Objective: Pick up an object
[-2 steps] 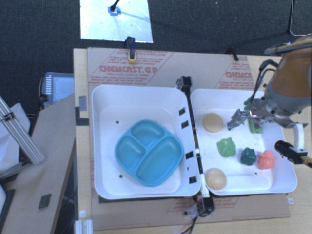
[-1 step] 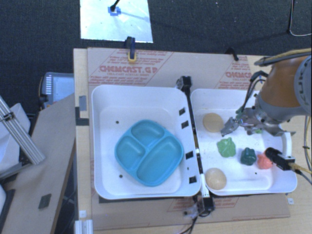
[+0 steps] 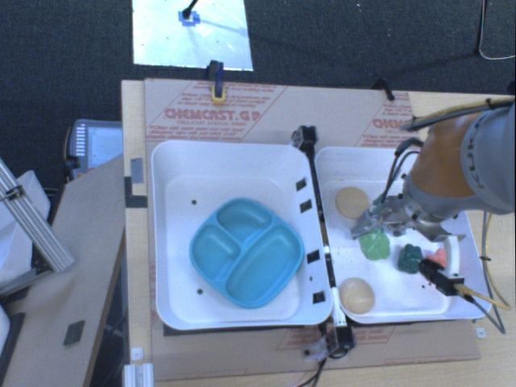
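The right bin holds several small objects. A tan round piece lies toward its back left, and a second tan round piece sits at its front left. A light green lump rests near the middle, with a dark green lump and a red-pink piece to its right. My gripper reaches in from the right and hangs low, just above and against the light green lump's back edge. Nothing is visibly held.
The left bin holds a blue divided plate. A black clamp strip runs along the seam between the two bins. My grey arm with its orange band covers the right bin's back right corner.
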{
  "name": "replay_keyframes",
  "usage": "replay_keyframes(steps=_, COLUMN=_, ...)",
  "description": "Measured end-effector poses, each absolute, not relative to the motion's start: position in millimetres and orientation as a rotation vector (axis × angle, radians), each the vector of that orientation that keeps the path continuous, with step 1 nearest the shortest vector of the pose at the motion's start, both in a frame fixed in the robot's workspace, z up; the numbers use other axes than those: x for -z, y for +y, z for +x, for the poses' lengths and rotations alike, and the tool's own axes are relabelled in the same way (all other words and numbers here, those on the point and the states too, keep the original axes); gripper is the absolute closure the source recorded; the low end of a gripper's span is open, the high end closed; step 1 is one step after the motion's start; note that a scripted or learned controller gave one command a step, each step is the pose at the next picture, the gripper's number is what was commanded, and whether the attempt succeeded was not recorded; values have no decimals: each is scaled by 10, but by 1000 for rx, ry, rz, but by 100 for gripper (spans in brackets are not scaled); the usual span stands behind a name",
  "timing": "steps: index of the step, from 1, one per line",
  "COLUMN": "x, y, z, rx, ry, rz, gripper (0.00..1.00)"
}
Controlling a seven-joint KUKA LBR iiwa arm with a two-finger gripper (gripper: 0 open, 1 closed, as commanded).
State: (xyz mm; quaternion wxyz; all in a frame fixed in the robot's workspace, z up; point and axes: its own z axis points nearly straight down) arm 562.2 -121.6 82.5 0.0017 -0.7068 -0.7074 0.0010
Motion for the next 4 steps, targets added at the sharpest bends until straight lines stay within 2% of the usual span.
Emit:
replay_keyframes(steps=1, x=-966, y=-1223, z=5638, rx=1, ry=-2224, rz=-2221, gripper=100)
replay_keyframes(steps=2, x=-1421, y=-1157, z=5652, rx=5, ry=-2229, rz=-2220, gripper=100)
replay_keyframes(steps=4, x=-2613, y=-1171, z=5700, rx=7, ry=-2231, rz=-2221, gripper=100)
